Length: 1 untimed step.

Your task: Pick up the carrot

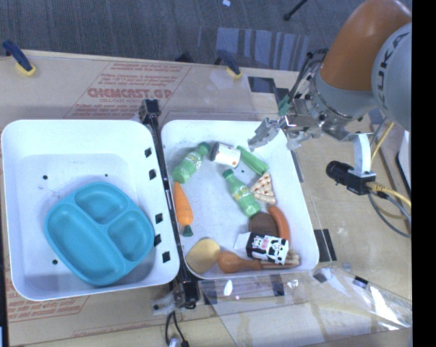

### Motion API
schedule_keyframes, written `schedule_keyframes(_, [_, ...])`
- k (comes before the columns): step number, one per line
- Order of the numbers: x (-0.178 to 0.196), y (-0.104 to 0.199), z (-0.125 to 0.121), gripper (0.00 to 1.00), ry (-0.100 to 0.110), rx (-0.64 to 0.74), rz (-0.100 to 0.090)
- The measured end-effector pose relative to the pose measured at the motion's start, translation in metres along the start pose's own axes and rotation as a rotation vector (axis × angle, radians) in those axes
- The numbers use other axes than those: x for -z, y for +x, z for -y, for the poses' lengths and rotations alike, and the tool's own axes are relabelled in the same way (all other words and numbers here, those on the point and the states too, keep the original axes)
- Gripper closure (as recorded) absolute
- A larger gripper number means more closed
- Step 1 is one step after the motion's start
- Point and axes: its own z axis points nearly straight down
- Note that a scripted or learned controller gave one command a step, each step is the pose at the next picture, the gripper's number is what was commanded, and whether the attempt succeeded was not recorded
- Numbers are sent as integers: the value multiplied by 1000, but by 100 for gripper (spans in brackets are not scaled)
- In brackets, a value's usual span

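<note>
Carrot (pixel 183 205) is what we are after, and we find it lying lengthwise against the left wall of the right bin (pixel 298 194), orange body toward the far side and dark green stub toward the near rim. Just beyond it rests a green bottle (pixel 190 163), and near its green end sits a tan rounded piece (pixel 202 255). Further right in the same bin we see a second green bottle (pixel 242 192), a waffle wedge (pixel 262 187) and a black-and-white carton (pixel 267 248). The left bin (pixel 30 150) holds a blue divided plate (pixel 98 231). Our gripper (pixel 275 130) hangs over the far right corner of the right bin, well apart from the carrot. Its fingers look spread, with nothing between them.
</note>
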Motion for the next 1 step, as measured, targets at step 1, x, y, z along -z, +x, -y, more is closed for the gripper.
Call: schedule_keyframes(1, [-13, 58, 39, 0, 2, 157, -2])
